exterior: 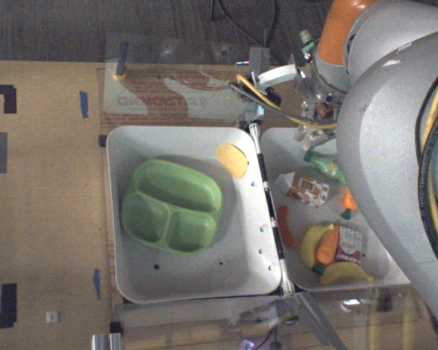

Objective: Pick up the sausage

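Sausage (285, 227) lies at right bin's left wall | tool (315, 111) near bin's far edge, opening unclear

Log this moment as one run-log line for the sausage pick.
arm: over right bin far end | sausage: lying in right bin by the divider, not held | green tray: left bin | pick: not yet done

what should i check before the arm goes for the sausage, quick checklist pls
1. Sausage located: ok, red, along the right bin's left wall.
2. Sausage top free: ok, nothing lies over it.
3. Room for fingers: not ok, it lies against the wall, banana close by.
4. Gripper state: cannot tell, the arm covers it.
5. Gripper over the sausage: cannot tell.
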Motion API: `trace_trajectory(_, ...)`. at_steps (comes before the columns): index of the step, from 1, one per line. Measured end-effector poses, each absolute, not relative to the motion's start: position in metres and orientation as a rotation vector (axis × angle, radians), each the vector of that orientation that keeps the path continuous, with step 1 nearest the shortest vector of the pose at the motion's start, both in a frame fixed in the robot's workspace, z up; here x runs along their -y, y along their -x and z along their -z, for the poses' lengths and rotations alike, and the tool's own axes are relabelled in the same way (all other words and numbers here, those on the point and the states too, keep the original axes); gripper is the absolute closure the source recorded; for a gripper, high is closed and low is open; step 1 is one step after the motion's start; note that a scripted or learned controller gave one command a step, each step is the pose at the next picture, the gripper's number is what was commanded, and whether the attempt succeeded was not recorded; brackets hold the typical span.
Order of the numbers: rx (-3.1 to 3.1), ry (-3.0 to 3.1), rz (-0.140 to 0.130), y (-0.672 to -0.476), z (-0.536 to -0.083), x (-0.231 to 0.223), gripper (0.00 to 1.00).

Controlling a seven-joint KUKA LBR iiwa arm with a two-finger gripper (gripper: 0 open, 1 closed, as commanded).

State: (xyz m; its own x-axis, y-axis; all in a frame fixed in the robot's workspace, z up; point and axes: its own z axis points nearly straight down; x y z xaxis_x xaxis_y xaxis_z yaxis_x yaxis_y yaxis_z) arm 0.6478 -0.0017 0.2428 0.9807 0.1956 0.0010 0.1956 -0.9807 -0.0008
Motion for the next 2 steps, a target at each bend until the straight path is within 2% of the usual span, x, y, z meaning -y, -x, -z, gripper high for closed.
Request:
trace_trajectory(1, 0.300, 3.126, 0.003, -0.648, -0.253, 0.004, 1.00)
trace_trajectory(2, 0.316, 3.124, -0.007, -0.644, -0.205, 0.018, 1.00)
